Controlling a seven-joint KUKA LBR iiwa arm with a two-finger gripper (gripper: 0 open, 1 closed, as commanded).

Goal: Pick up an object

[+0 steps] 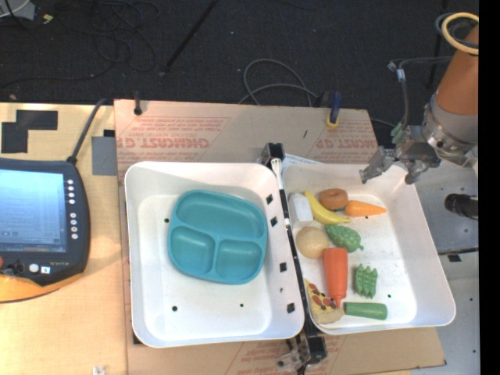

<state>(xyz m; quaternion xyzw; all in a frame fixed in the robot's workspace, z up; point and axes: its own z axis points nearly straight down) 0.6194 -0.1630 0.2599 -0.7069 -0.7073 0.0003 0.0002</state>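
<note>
Gripper [394,165] is seen over the right bin's [437,287] upper rim, jaws spread, nothing held. Toy food is piled in that bin; the carrot [335,273] is judged light, rigid plastic, slippery, best taken across mid-body. Potato-like piece [311,241] is partly covered. Item at bottom left corner [323,301] is hard to identify.

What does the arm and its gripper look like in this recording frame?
The arm's visible end is an orange band with a pale yellowish ring at its top edge, above a grey metal wrist. Below sits a grey two-finger gripper with thin metallic fingers. A thin cable with a blue fitting runs down beside it.
</note>
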